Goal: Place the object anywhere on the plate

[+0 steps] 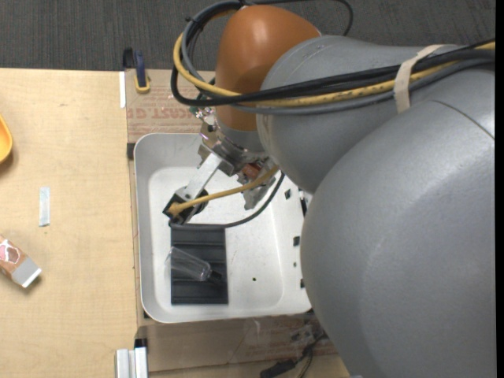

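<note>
**Hanging over the top of the white bin**

I am hanging my gripper (230, 162) over the white bin (143, 235), toward its 12 o'clock rim. My own grey arm (394, 211) is sweeping in from 3 o'clock and covering the bin's whole right side. My orange band (260, 46) is sitting right above the wrist and is blocking the view down, so I cannot tell whether I am spread or pressed together. I am not seeing anything held.

A black ribbed slab (206, 290) is lying flat on the bin floor at about 7 o'clock from me, close to the bin's left wall and near its bottom rim. A clear plastic piece (191, 267) is resting on top of that slab, across its ribs and a little toward its left edge. Both are sitting apart from me.

Outside the bin, at 9 o'clock, the wooden bench top (71, 313) is carrying a small pale strip (44, 207) and, lower down, a red and grey packet (17, 263). An orange rim (4, 143) is showing at the frame's left edge. A blue-handled clamp (140, 69) is standing at 11 o'clock beyond the bin.
</note>
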Robot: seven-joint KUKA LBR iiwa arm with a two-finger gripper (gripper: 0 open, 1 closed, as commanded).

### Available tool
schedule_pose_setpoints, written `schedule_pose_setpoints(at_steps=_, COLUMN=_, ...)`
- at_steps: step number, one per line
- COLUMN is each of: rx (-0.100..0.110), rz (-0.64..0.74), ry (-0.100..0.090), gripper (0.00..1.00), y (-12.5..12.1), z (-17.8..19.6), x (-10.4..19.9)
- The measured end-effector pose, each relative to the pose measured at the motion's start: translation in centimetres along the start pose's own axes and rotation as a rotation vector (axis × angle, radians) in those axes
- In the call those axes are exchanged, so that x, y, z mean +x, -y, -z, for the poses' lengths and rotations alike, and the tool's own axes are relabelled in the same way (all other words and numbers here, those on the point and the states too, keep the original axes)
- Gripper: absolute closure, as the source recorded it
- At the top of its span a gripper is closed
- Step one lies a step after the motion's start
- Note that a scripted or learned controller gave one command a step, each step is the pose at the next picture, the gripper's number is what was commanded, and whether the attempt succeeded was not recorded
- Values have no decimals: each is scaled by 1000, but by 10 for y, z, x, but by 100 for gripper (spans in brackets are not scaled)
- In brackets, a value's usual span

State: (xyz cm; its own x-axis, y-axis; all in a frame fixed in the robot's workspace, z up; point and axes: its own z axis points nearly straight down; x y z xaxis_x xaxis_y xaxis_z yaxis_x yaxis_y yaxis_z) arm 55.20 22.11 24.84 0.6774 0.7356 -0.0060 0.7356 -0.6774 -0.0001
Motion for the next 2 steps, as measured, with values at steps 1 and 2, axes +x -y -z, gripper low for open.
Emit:
schedule_pose_setpoints(at_steps=1, rx=0, rz=-180, ry=-2, gripper=0, y=-32, z=-27, x=37)
schedule_pose_setpoints(at_steps=2, rx=1, rz=-311, ry=-2, gripper=0, y=-7, z=-158, x=14)
